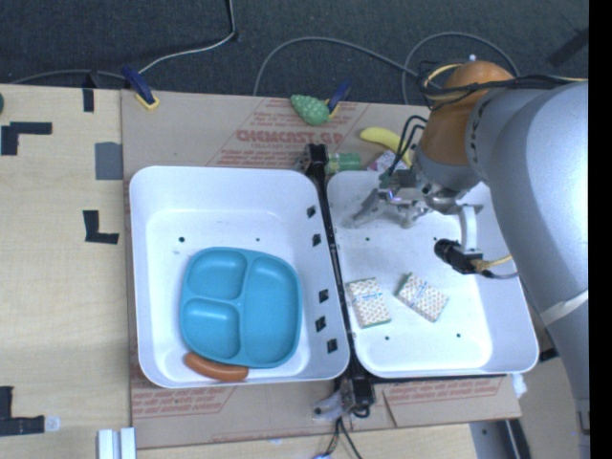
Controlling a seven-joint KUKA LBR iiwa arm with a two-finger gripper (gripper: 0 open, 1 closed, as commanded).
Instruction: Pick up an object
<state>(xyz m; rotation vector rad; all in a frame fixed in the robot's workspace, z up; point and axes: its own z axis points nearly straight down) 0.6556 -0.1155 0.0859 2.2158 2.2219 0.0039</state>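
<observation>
My gripper (382,218) hangs over the far left part of the right bin (507,338). Its two grey fingers (360,214) are spread apart and nothing sits between them, so it is open. Two small patterned packets lie on the right bin's floor nearer the front: one packet (368,302) by the middle divider, the other packet (423,297) just right of it. Both are well clear of the fingers. In the left bin (153,199) a blue divided plate (241,306) lies flat, with an orange sausage (216,368) against its front edge.
Behind the bins on the cardboard lie a green toy (311,109) and a yellow banana (382,139). A blue clamp (142,88) sits at the cardboard's far left corner. The grey arm (545,180) covers the right bin's far right side. Cables run across the dark floor behind.
</observation>
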